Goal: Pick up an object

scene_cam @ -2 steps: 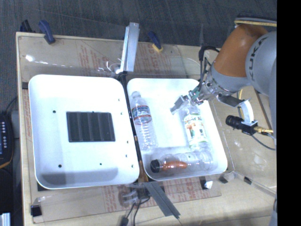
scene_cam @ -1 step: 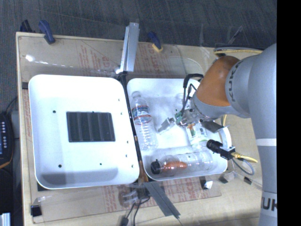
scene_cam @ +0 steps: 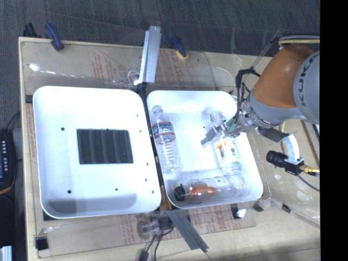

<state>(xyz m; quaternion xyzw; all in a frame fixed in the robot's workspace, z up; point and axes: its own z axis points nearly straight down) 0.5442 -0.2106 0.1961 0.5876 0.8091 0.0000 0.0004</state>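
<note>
The end effector (scene_cam: 217, 130) hangs low in the right bin (scene_cam: 187, 99), over the far end of a clear bottle with an orange-and-green label (scene_cam: 228, 152) that lies along the bin's right side; whether it is apart or together cannot be told. A water bottle with a blue-and-white label (scene_cam: 166, 138) lies along the bin's left wall, and a clear bottle with a black cap and reddish contents (scene_cam: 209, 189) lies across its near edge. The left bin (scene_cam: 54, 107) on the counter (scene_cam: 81, 64) holds a dark ribbed rectangular panel (scene_cam: 105, 146).
</note>
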